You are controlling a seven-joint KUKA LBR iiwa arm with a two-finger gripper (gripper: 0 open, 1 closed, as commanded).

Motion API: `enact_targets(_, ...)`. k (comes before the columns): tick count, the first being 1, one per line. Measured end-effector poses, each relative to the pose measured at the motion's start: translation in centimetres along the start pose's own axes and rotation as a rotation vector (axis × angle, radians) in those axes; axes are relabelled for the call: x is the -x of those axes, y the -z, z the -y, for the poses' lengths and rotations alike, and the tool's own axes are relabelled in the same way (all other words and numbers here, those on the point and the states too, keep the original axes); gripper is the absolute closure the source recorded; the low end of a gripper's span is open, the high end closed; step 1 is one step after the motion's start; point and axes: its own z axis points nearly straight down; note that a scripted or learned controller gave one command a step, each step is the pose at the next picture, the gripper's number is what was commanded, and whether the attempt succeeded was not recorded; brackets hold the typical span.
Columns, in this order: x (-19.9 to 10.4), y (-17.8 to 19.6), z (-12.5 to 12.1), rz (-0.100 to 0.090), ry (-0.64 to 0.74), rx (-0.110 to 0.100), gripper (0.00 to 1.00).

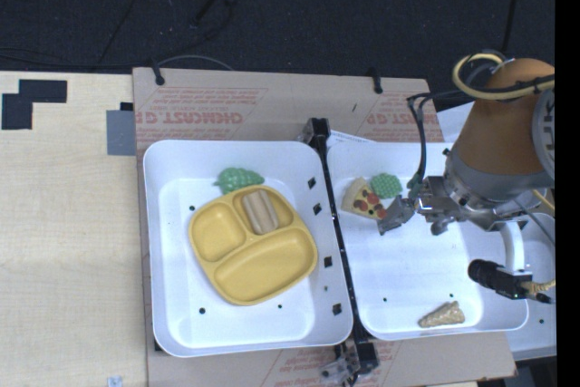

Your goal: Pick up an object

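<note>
My grey arm with its orange band (503, 118) reaches in from the right, wrist bent downward. The dark metal two-finger claw (396, 217) points left, hanging low, with nothing visibly between its tips.

2 white bins: left bin (168, 195), right bin (408, 304). 1 yellow divided tray (249, 267) with 3 compartments. 1 hot dog piece (261, 211). 2 green leafy pieces: left one (237, 179), right one (386, 185). 1 pizza slice (362, 199). 1 tan wedge (442, 315). 1 arm (503, 131).
</note>
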Motion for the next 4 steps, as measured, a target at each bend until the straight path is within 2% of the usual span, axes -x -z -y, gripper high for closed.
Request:
enact_targets(1,0.0,0.7,-0.3,0.001,0.002,0.013,0.0)
enact_targets(2,0.2,-3.7,-0.5,0.0,0.002,0.009,0.0)
enact_targets(3,0.8,-9.7,-1.0,0.0,0.002,0.008,0.0)
enact_targets(4,0.7,-11.8,-0.9,0.001,0.001,0.013,0.0)
